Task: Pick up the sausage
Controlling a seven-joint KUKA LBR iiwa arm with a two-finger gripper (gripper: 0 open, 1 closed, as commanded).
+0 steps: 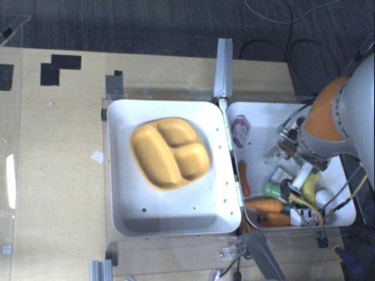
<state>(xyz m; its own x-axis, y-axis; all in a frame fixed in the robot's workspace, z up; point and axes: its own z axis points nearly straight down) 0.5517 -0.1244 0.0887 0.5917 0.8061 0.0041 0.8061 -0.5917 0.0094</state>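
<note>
The tool [282,147] of the grey arm [362,113] is seen over the right shallow white bin [262,115] (whether it is open or closed cannot be told). Just below it, a small green object [272,189] and two orange carrots [266,205] are crowded together. The slim reddish-brown sausage [242,179] is laid along that bin's left wall, apart from the tool. A yellow three-compartment plastic plate [170,153] is held in the left white bin [120,180].

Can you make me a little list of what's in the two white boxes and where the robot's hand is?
Left bin: shallow white bin holding a yellow plastic three-compartment plate
Sausage: thin reddish-brown sausage, lying along the right white bin's left wall
Carrots: two orange carrots near that bin's front wall
Gripper: above the right bin's middle, apart from the sausage
</note>
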